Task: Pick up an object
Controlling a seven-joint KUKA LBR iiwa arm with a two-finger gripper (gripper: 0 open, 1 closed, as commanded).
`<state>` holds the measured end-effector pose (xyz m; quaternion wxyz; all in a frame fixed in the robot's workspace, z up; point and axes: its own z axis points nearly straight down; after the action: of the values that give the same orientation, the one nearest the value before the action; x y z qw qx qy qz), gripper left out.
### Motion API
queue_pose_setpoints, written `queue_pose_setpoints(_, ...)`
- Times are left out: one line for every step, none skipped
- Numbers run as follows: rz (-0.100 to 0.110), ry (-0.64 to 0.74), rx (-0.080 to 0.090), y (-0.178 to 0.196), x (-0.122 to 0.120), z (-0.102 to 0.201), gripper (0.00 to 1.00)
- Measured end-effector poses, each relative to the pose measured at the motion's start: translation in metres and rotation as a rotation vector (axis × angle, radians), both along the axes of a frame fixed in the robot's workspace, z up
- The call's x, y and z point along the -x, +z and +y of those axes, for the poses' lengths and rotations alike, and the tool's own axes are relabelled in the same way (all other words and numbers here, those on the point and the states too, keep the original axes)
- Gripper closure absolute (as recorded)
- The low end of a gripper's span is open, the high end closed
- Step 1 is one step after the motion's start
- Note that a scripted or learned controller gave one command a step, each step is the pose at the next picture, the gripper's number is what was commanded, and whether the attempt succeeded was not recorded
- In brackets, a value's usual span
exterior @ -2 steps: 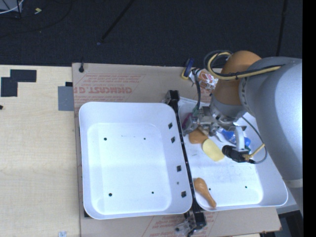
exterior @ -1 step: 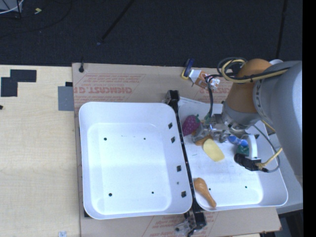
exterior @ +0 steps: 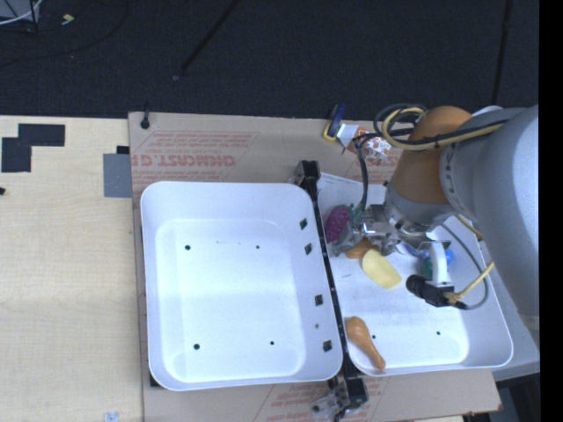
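From my station the feed looks evenly lit from above, bright on the bench and dim beyond its far edge, where the dark floor swallows detail. The left bin (exterior: 229, 280) glares white, its floor nearly washed out toward the middle, with a soft grey shadow along its near-left wall. The arm (exterior: 493, 192) casts a faint shadow on the right bin (exterior: 475, 345). The picture is grainy and a little soft, worst on the small items.
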<state>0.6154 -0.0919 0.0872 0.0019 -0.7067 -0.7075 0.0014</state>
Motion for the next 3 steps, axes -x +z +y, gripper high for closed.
queue_pose_setpoints(-0.003,0.003,0.0,0.0,-0.015,-0.003,0.0)
queue_pose_setpoints(0.0,-0.002,0.0,0.0,0.0,-0.025,0.0)
queue_pose_setpoints(0.001,0.001,-0.001,0.0,0.018,0.009,0.0)
